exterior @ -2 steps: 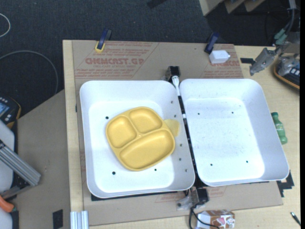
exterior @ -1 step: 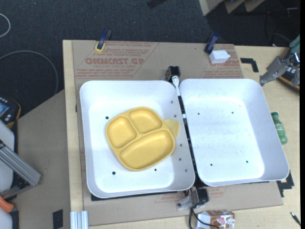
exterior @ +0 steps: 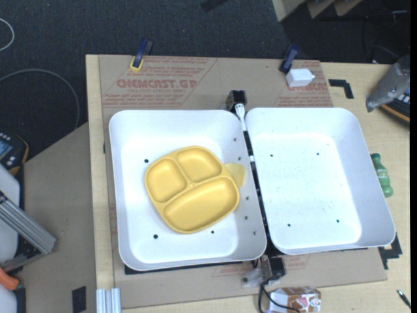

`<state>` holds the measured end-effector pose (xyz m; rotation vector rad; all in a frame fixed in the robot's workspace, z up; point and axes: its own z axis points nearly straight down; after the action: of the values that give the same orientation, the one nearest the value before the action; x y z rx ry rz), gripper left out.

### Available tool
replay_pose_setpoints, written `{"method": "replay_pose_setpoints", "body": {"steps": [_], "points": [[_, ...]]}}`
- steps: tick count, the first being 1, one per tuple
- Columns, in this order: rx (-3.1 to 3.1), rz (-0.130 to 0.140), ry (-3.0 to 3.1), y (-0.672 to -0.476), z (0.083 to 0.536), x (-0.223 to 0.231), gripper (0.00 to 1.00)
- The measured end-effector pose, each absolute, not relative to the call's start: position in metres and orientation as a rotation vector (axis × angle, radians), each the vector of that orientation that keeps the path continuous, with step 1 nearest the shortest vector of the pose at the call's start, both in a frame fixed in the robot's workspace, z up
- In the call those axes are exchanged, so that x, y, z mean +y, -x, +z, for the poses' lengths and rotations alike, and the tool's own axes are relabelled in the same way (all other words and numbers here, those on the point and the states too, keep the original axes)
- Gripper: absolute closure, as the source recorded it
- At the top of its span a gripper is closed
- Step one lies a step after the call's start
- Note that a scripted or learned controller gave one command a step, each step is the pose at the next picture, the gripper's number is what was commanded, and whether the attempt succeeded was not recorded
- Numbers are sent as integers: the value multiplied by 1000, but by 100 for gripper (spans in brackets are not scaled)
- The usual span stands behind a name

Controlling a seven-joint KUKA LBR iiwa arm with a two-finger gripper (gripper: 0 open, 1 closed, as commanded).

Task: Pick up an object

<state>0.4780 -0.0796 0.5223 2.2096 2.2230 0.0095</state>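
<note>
Looked down on two white bins side by side on a brown board [exterior: 195, 77] printed with red lettering. Found a yellow divided plate [exterior: 191, 189] lying flat in the left bin [exterior: 124, 175], right of its middle and turned at an angle, three compartments up. Noticed a paler yellow piece [exterior: 236, 173] poking out from under the plate's right edge, close to the bin's right wall. Saw only small dark dots on the floor of the right bin [exterior: 313, 175]. Spotted the grey gripper [exterior: 391, 87] at the far right, beyond the right bin's far corner and well apart from the plate; could not tell its state. Made out a small white block [exterior: 300, 77] beside a blue clamp [exterior: 288, 59] on the board's far edge, and a green object [exterior: 382, 175] just outside the right bin's right wall.
</note>
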Motion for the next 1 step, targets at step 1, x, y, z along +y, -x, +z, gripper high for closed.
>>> {"method": "replay_pose_setpoints", "body": {"steps": [1], "points": [[2219,4,-2215,-480,529,-82,100]]}}
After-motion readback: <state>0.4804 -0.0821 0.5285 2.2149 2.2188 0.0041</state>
